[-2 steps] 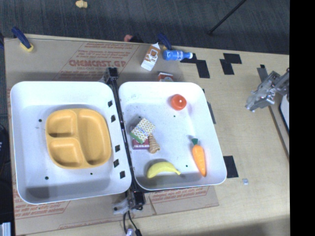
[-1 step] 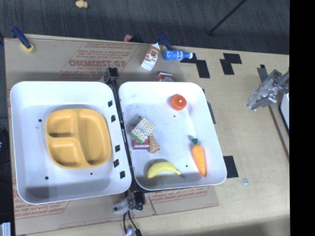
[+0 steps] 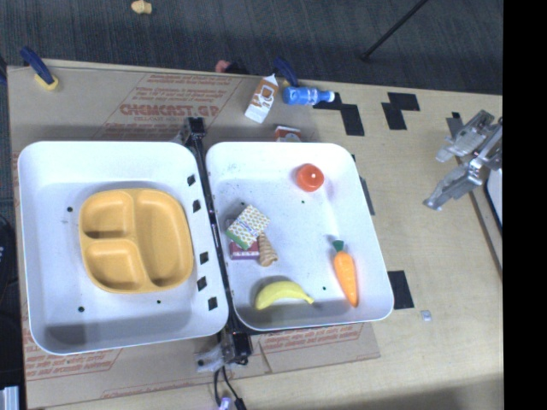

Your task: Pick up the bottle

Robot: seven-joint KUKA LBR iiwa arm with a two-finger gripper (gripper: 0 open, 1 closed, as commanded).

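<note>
From my remote seat I see the gripper (image 3: 468,162) parked at the right edge of the bench, well apart from both bins, hanging over bare benchtop with nothing between its grey metal fingers; the two fingers splay away from each other, so I read them as apart. The bottle (image 3: 306,96), blue with a pale cap end pointing right, lies on its side on the cardboard sheet (image 3: 162,101) just beyond the far rim of the right bin (image 3: 363,229), outside either bin. Just left of it a small white and brown carton (image 3: 261,98) stands tilted, and a second small carton (image 3: 287,132) sits nearer, touching or almost touching the right bin's far rim. Inside the right bin I count an orange-red ball (image 3: 309,177) toward the far side, a carrot (image 3: 344,275) along the right wall with its green top pointing far, a banana (image 3: 283,294) at the near side, and in the middle a checkered packet (image 3: 247,225) resting over a dark pink item I cannot identify, with a waffle cone (image 3: 267,250) just beside them. The left bin (image 3: 43,229) holds a yellow divided plate (image 3: 136,239) with three compartments. A blue and yellow clamp (image 3: 38,68) grips the sheet's far left corner.
</note>
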